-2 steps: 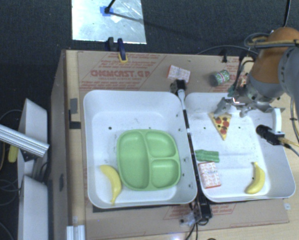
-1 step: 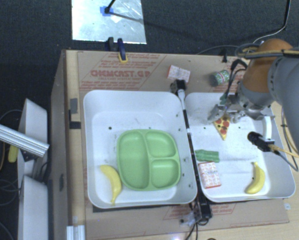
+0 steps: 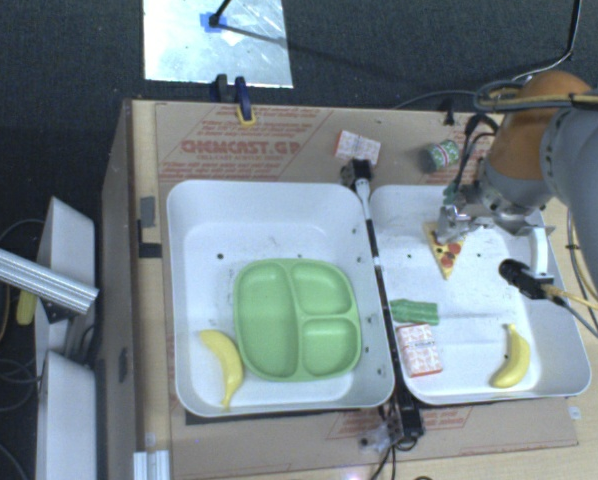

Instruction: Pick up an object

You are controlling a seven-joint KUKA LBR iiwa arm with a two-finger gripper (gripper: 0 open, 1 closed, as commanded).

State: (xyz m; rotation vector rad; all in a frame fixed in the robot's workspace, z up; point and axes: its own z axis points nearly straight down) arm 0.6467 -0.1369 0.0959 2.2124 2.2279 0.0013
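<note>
White plastic bins are sitting side by side on a cardboard-topped bench (image 3: 249, 148): left bin (image 3: 269, 218), right bin (image 3: 474, 303). The grey arm (image 3: 579, 158) is reaching in from the right over the right bin. A green divided plate (image 3: 297, 318) is lying in the left bin, with a banana (image 3: 224, 363) just beside its lower-left edge. In the right bin, a second banana (image 3: 511, 358) is lying front right. A green packet (image 3: 415, 311) and a red-and-white packet (image 3: 420, 350) are sitting by the divider. The pizza slice (image 3: 445, 255) is lying back left. The gripper (image 3: 451, 220) is hovering right at its top end; spread or pinching, can't tell.
</note>
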